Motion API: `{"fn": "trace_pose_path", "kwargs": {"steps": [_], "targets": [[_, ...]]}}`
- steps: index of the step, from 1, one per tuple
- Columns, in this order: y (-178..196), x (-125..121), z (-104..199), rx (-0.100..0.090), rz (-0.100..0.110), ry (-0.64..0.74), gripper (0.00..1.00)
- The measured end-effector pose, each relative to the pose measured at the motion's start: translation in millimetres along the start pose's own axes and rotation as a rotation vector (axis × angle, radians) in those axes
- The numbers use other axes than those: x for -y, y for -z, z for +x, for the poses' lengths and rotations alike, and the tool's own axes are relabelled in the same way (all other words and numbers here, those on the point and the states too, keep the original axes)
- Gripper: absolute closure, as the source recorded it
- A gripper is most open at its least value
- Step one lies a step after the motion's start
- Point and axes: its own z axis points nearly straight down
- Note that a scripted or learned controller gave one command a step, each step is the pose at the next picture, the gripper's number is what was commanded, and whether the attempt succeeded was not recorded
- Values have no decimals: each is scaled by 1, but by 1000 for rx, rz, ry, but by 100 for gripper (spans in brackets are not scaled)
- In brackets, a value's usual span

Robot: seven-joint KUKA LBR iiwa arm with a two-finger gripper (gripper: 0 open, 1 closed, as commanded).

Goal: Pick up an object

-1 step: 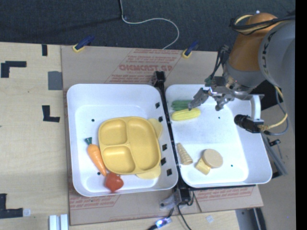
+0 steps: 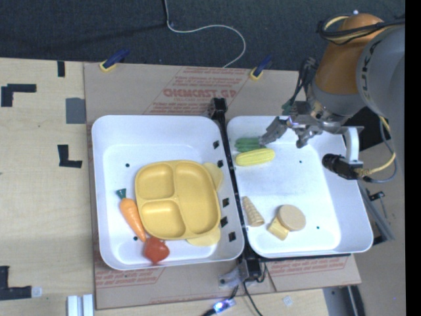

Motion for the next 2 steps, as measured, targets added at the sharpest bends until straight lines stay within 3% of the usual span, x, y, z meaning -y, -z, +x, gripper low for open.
{"fn": "trace_pose_path", "kwargs": {"steps": [2], "targets": [[-90, 1, 7, 0, 3, 0, 0]]}}
